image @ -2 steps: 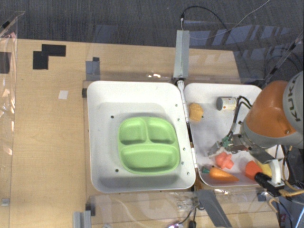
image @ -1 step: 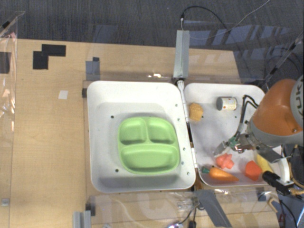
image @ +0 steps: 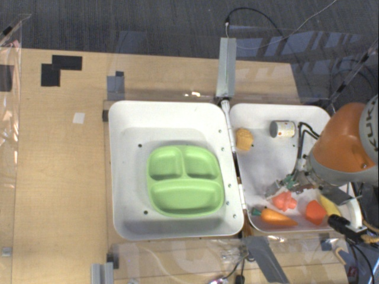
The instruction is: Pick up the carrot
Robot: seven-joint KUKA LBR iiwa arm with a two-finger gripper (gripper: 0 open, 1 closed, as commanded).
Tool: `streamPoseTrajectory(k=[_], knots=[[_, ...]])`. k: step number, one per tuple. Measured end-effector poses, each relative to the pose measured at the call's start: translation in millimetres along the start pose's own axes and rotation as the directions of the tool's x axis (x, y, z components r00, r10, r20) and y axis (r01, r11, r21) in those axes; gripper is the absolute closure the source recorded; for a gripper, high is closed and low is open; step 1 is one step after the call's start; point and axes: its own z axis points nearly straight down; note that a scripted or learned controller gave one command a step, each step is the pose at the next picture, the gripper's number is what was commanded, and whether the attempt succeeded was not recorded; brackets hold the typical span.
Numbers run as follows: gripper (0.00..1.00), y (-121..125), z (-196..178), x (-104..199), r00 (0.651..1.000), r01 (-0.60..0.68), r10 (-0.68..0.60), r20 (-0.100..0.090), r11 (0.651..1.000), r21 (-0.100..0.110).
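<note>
The gripper hangs over the right bin; I cannot tell if it is open. The carrot lies at its 7 o'clock, untouched.

The carrot lies at the right bin's lower edge. The gripper hangs just above it, beside a pink toy.

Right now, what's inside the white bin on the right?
In the right bin: a carrot at the near edge, a pink piece, an orange-red piece, something yellow, a tan lump and a small cylinder. The arm covers the far-right part.
</note>
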Motion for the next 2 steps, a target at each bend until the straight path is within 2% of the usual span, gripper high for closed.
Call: streamPoseTrajectory(k=[1, 2], knots=[[0.0, -7, -14, -27, 0.999, 0.041, -0.041, 0.001, 0.999, -0.001], [0.0, 2, 9, -2, 1.0, 0.007, -0.007, 0.006, 1.0, -0.007]])
